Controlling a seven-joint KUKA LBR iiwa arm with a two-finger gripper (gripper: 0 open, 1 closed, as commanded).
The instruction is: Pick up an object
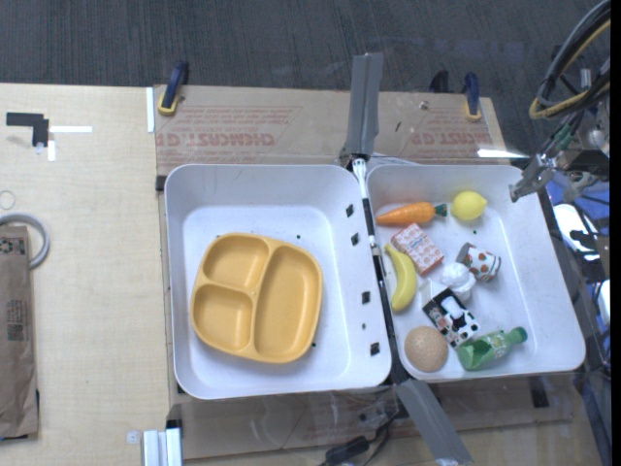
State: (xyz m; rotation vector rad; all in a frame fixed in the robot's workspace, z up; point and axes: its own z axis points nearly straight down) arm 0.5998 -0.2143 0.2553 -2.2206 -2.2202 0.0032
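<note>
Carrot [406, 213] lies sideways in right bin [543, 270], tip pointing left | gripper [532, 178] upper right, grip state unclear

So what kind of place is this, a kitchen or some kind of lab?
Most likely a robotics lab bench, not a kitchen: two white bins are clamped to a work surface, the food in the right one looks like toys, such as the banana, and arm cabling hangs at the right.

Arm [582, 76] cut off at right edge; brown bag [16, 328] (partly) beyond left edge
</note>
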